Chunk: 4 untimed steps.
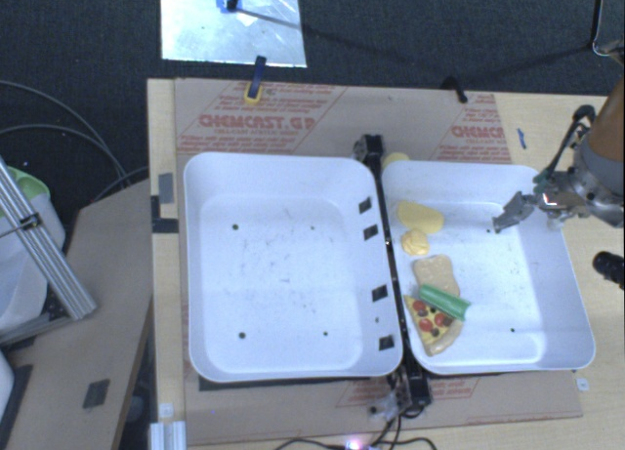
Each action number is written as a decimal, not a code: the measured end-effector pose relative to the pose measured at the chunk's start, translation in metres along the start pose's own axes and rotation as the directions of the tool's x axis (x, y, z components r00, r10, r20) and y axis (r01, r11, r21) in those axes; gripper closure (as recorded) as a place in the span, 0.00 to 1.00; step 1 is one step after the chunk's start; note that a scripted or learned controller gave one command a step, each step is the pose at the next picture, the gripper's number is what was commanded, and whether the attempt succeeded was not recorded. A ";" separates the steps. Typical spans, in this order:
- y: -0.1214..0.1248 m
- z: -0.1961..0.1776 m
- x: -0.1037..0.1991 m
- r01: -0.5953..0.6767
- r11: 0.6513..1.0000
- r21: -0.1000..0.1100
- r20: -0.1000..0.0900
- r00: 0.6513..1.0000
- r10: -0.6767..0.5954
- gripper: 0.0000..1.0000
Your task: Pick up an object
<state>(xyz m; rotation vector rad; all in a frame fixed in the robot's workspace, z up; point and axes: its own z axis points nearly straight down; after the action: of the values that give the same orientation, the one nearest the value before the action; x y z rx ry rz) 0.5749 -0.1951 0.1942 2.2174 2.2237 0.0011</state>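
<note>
In the right bin (pixel 547 282) several toy foods lie along its left side: a pale yellow piece (pixel 420 215), a smaller yellow lump (pixel 415 241), a tan bread-like slice (pixel 436 272), a green stick (pixel 438 298) and a pizza slice (pixel 436 323) with red dots. The gripper (pixel 513 214) hangs at the bin's upper right, well to the right of these objects and apart from them. One dark finger (pixel 510 215) points left and down over the bin floor. Nothing shows between the fingers.
The left bin (pixel 283 267) lies beside the right one, joined by a black clipped divider (pixel 383 253). A small yellow object (pixel 395 159) sits just outside the bins at the top of the divider. Cardboard lines the bench; cables run at the far right.
</note>
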 end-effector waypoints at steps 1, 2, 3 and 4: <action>0.049 0.093 0.050 0.007 1.000 0.003 -0.003 1.000 -0.007 0.00; 0.078 0.091 0.107 0.008 1.000 -0.003 -0.003 1.000 -0.008 0.00; 0.000 0.106 0.089 -0.006 1.000 -0.007 -0.001 1.000 0.006 0.00; -0.082 0.004 0.187 0.009 1.000 -0.003 -0.005 1.000 -0.009 0.00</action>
<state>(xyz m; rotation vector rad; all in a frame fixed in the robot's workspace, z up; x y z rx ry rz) 0.4919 -0.0088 0.1898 2.2083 2.2349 0.0108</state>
